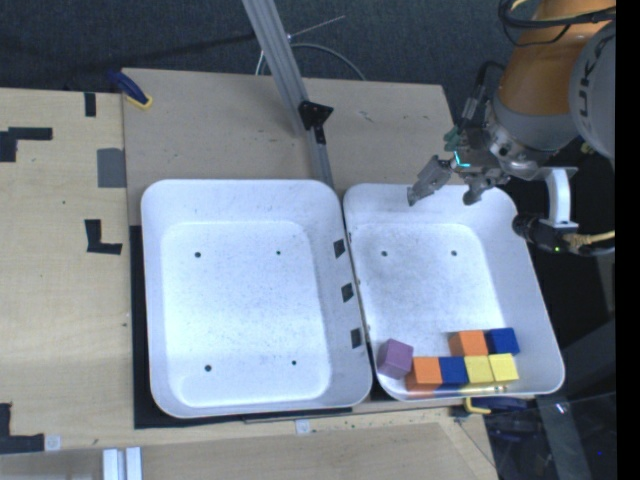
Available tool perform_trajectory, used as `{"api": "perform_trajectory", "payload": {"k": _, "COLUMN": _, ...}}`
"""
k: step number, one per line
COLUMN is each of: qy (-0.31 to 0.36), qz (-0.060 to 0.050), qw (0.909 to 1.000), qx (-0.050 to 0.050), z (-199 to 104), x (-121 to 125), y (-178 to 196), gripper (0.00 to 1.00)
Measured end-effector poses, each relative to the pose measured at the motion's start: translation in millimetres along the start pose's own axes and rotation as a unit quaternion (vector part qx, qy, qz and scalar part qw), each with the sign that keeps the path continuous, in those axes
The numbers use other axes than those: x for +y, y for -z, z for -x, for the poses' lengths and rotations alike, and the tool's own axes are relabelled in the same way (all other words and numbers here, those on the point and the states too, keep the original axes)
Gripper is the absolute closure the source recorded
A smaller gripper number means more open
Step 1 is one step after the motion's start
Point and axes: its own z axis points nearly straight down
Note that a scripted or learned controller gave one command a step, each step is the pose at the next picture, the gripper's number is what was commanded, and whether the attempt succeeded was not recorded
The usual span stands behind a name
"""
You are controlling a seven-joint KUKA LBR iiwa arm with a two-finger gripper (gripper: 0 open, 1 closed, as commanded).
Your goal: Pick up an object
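Coloured blocks cluster at the near edge of the right bin [520, 268]: a purple block [397, 356] tilted at the left, then an orange block [427, 370], blue block [453, 370], two yellow blocks [490, 369], with a second orange block [467, 343] and second blue block [502, 340] behind. Well apart, over the bin's far rim, the gripper [448, 186] hangs with fingers spread, gripping nothing. Left bin [160, 208] lies alongside.

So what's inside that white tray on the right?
The right tray holds small blocks bunched at its near edge: a purple block, two orange, two blue, two yellow. The hand hovers over its far rim. Anything beneath the blocks is covered.
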Motion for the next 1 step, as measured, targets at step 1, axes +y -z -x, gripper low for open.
{"api": "perform_trajectory", "payload": {"k": 1, "qy": 0.000, "qz": -0.003, "qw": 1.0000, "qx": 0.000, "z": -9.2, "x": 23.8, "y": -103.7, "gripper": 0.00}}
